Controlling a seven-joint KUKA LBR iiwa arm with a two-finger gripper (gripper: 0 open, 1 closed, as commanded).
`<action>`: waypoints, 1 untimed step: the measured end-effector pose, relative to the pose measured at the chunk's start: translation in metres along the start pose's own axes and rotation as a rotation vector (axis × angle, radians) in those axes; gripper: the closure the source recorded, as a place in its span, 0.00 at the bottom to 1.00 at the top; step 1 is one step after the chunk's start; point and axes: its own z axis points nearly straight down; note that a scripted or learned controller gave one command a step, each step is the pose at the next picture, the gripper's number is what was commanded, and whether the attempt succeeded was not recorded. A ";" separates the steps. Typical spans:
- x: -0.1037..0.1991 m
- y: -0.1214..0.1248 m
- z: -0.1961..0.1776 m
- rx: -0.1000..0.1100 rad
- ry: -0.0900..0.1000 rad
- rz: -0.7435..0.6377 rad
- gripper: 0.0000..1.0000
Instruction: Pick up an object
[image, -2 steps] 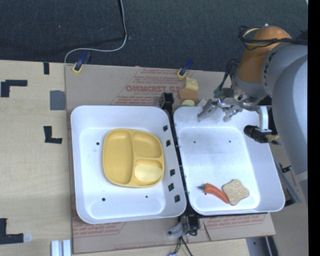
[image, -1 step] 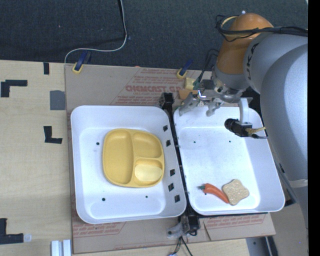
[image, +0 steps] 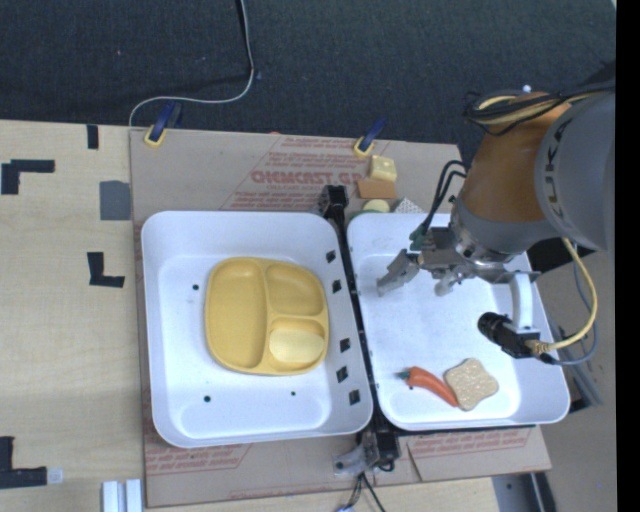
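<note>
Right bin (image: 440, 320): jaws (image: 420, 278) spread, nothing held; carrot (image: 430, 381) apart.

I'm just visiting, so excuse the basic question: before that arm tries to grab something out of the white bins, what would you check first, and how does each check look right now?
1. Tool fingers spread, nothing between them: ok.
2. Targets present: carrot and bread slice lie in the right bin: ok.
3. Tool above a target: not ok; both lie nearer the front edge.
4. Carrot and bread apart enough for a clean grasp: cannot tell.
5. Yellow tray stays in the left bin, out of the way: ok.

Dark carpet (image: 120, 50) lies behind the pale wooden bench (image: 60, 350).
</note>
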 end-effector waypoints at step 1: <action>0.023 0.038 0.027 -0.008 -0.002 -0.004 0.00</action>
